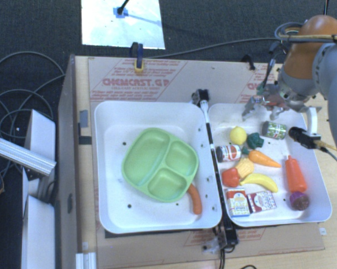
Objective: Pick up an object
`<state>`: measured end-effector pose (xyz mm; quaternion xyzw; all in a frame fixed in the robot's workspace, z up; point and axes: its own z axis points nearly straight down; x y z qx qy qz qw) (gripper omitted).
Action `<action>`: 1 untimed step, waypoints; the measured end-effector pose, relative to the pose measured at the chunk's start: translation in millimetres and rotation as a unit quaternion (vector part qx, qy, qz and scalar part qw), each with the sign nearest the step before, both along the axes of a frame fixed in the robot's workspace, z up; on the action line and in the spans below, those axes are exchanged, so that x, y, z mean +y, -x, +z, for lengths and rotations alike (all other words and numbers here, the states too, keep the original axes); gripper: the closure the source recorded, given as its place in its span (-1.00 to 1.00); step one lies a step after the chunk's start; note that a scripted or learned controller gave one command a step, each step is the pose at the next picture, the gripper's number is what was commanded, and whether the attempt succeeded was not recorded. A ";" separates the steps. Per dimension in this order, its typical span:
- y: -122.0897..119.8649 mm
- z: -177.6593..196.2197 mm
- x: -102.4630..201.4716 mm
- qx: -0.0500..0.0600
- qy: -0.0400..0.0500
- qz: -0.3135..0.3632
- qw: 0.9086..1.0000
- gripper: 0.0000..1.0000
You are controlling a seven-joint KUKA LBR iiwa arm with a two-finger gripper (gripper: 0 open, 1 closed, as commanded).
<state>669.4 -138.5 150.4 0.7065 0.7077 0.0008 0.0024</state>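
Note:
My gripper (262, 110) hangs open over the far part of the right bin (319, 203), with nothing between its fingers. Just below it and to the right lies a small green-labelled can (275, 130). A yellow lemon (238, 135) sits a little below and left of the gripper. Further toward the front are a red-labelled can (229, 153), a green broccoli piece (254, 141), a carrot (263, 159), a banana (260, 181), a red pepper (231, 177), a red bottle (295, 174), a purple fruit (298, 200) and two small boxes (250, 201).
The left bin (107, 150) holds a green divided plate (160, 164) and a sausage (195, 199) by its front right. A black divider clip (202, 98) sits between the bins. Cables and grey boxes lie left of the bench.

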 end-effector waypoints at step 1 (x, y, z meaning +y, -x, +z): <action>11.0 -66.7 51.9 0.002 -0.002 0.002 1.000 -1.00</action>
